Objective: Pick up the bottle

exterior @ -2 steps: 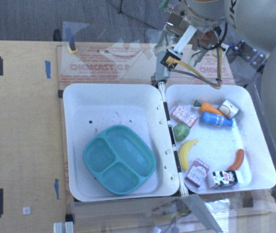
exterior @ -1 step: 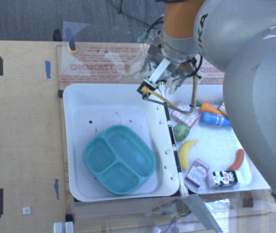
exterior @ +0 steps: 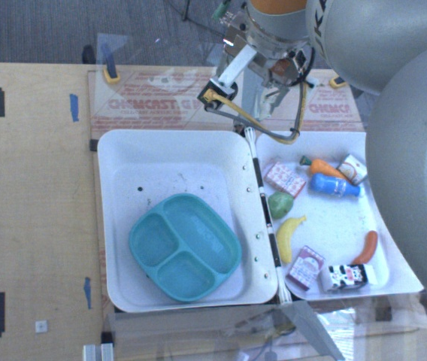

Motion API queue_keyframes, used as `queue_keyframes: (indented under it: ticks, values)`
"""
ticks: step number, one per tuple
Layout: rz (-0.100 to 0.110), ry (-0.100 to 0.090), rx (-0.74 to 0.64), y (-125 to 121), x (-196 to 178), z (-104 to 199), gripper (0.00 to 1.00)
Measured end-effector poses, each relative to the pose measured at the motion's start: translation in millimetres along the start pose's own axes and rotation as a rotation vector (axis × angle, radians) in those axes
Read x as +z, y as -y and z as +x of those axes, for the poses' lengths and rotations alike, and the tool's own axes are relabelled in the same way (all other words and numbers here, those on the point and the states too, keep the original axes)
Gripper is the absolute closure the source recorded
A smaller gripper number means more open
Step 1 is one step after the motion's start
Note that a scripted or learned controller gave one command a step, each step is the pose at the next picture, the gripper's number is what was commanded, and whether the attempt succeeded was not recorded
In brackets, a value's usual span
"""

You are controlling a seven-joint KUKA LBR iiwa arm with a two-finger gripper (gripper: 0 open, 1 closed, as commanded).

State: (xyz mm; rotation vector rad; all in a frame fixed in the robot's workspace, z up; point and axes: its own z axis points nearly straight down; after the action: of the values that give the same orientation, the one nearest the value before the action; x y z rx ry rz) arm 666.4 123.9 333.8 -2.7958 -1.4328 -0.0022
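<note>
The blue bottle (exterior: 335, 186) lies on its side in the right bin (exterior: 383, 224), near that bin's far right corner, with an orange carrot (exterior: 323, 169) touching it on the far side. My gripper (exterior: 262, 96) hangs over the far rim where the two bins meet, well up and to the left of the bottle. Nothing shows held in it. A yellow cable loops below the wrist.
The right bin also holds a pink box (exterior: 285, 177), a green item (exterior: 280, 204), a banana (exterior: 289, 236), a second pink box (exterior: 305, 268), a black-and-white carton (exterior: 346, 277), a red-orange sausage shape (exterior: 367, 247) and a small white pack (exterior: 354, 168). A teal divided plate (exterior: 186, 247) lies in the left bin (exterior: 116, 171).
</note>
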Motion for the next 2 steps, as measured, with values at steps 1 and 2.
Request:
queue_keyframes:
  ticks: [1,2]
  values:
    - [0.004,0.003,0.013,24,106,32,0.00]
    - [0.000,-0.001,-0.003,36,-8,51,0.00]
